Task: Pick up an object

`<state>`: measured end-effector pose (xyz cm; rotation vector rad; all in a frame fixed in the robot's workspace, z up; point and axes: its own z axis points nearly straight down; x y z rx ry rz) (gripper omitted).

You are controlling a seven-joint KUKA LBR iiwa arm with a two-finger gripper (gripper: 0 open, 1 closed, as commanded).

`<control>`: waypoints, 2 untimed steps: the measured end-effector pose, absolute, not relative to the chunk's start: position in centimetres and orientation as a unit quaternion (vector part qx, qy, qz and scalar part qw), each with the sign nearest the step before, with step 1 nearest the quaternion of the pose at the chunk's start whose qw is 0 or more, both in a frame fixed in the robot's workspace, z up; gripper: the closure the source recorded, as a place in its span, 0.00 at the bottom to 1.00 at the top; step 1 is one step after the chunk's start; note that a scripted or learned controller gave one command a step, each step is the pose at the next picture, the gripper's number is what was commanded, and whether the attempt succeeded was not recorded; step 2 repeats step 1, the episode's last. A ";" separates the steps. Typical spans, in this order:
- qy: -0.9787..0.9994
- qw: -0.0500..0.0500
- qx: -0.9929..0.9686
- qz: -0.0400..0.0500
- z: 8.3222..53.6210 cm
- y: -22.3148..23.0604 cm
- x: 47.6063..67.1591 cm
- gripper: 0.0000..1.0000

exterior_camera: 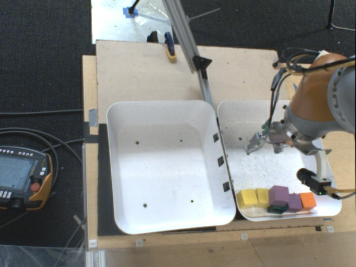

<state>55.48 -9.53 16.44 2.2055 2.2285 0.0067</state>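
Best to lower the gripper (255, 145), jaws seemingly parted and empty, squarely over one block (278, 194) in the cluster well below and right of them, then close.

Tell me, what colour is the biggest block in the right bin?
Purple: the biggest block shows clearly in the camera view, among the yellow and orange ones.

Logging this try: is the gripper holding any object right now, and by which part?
Nothing is held. The gripper hangs above the right bin, apart from the blocks along its near edge.
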 end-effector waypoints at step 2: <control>0.704 0.001 0.710 -0.002 14.4 -17.8 51.4 0.00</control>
